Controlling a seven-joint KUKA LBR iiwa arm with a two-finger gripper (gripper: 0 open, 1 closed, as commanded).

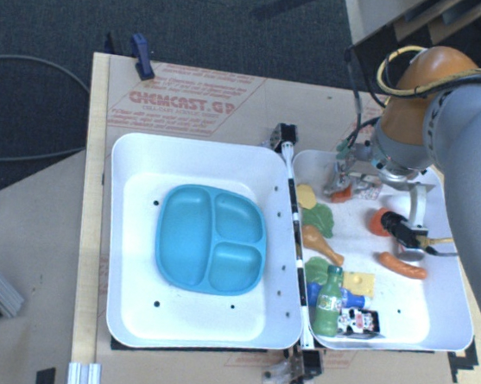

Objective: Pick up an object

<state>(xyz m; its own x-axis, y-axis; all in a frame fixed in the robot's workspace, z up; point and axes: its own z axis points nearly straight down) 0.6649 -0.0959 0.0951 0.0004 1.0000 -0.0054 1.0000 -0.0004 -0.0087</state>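
The arm point(459, 109) filled the upper right of the frame, bent down over the right bin point(433, 328). The left bin point(122, 303), in the centre, held a blue plate point(211, 238) with three compartments. The right bin held the small things: a green bottle point(330, 300) at its lower left, an orange sausage point(403, 266) to the right, a green leaf point(317, 218) and a yellow piece point(307, 195) near the left wall. The gripper point(345, 187) hung low at the bin's upper end, just above a small red-orange piece point(339, 193); whether its fingers were apart or together could not be told. This looked like the reach-and-grasp step, nothing visibly held. Next, the fingers would need to close squarely on that piece, then lift straight up clear of the wall.
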